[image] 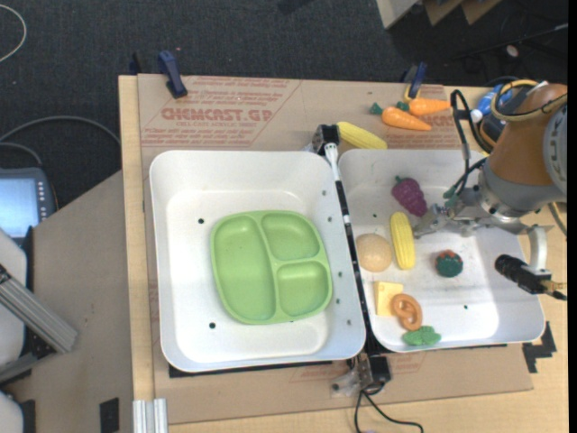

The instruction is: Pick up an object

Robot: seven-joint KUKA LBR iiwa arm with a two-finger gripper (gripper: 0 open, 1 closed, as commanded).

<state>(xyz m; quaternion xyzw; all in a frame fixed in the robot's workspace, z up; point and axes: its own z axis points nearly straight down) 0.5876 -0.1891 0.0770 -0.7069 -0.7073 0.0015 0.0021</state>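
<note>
The right bin [514,318] holds purple grapes [408,194], a yellow corn cob [402,240], a beige round piece [374,253], a dark green and red item [448,263], a yellow cheese slice [386,294], an orange pretzel [407,310] and a green leafy piece [421,336]. My gripper [431,223] hangs low over this bin, just right of the corn cob and below the grapes. Nothing is visibly held in it. The arm's orange band [523,147] rises at the right edge.
The left bin [180,188] carries a green divided plate [269,266]. Behind the right bin, on the cardboard, lie two orange carrots [410,115] and a yellow piece [361,135]. Blue clamps [171,72] sit at the board's far edge. Cables run by the arm.
</note>
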